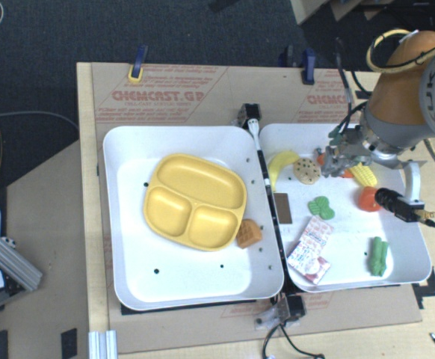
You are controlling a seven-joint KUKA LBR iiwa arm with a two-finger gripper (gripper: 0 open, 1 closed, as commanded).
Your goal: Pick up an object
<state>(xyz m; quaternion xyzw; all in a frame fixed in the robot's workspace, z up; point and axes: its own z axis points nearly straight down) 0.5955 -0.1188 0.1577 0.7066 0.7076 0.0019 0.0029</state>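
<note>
A cardboard-covered bench (202,88) carries two white bins. The near snack packet (311,249) and green toy (379,256) lie in the right bin (412,268); a yellow divided plate (195,200) fills the left bin (128,223). Farther back, the gripper (341,158) hangs beside a cookie (306,170); I cannot tell its grip. Dark carpet (90,13) lies beyond.

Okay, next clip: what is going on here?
A grey arm with an orange band reaches in from the right, its gripper low over the far part of the right bin, close to a cookie, a banana and a piece of corn. Whether it has anything is not clear. Also in that bin lie a tomato-like red piece, green toys and a printed packet. The left bin holds a yellow divided plate and a small orange-brown item beside it.
</note>
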